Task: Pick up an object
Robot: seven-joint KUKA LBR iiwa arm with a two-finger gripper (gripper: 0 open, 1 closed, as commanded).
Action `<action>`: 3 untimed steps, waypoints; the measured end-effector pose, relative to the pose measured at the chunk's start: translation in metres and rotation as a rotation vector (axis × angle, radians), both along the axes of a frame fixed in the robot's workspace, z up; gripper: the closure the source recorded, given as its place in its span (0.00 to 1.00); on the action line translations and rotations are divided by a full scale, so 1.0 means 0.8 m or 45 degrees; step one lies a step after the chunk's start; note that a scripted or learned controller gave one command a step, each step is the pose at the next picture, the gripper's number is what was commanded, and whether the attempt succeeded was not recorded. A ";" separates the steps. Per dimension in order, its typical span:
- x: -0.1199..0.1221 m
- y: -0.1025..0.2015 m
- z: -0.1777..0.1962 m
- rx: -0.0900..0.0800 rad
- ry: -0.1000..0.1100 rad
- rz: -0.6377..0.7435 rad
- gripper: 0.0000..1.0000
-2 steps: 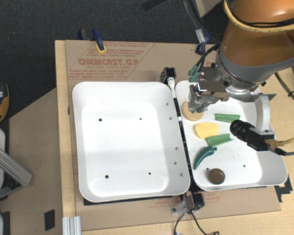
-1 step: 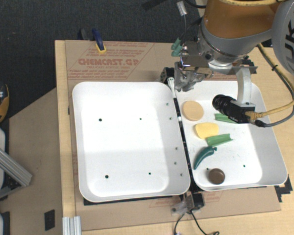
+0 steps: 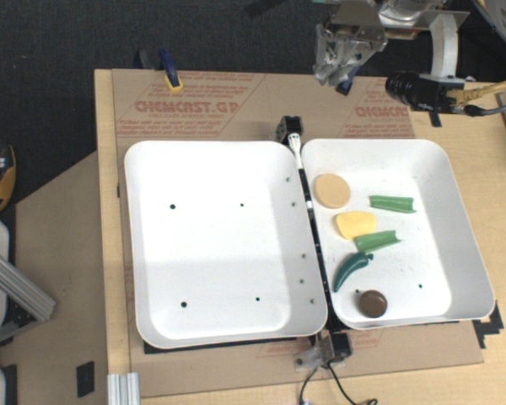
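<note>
My gripper (image 3: 337, 72) hangs high at the top of the camera view, above the bench behind the right bin (image 3: 455, 226), well away from everything in it. Nothing shows between its fingers. In the right bin lie a round tan disc (image 3: 331, 190), a yellow piece (image 3: 355, 224), a short green piece (image 3: 392, 202), a second green piece (image 3: 375, 240), a dark green pepper (image 3: 352, 268) and a brown round thing (image 3: 371, 303).
The left bin (image 3: 152, 226) stands beside the right one, a black clip strip (image 3: 304, 194) running between them. A yellow and blue clamp (image 3: 170, 72) sits on the cardboard at the back left.
</note>
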State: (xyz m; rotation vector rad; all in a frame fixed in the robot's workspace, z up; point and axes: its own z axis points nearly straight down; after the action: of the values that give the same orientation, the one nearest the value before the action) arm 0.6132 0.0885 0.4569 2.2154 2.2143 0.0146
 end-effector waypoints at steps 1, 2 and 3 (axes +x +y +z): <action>-0.078 0.051 -0.098 -0.001 0.029 0.006 1.00; -0.017 0.095 0.006 0.004 0.001 0.005 1.00; -0.097 0.146 -0.159 -0.004 0.039 0.008 1.00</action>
State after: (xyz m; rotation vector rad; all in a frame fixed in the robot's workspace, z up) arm 0.5352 0.2056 0.3296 2.2219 2.2352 -0.0234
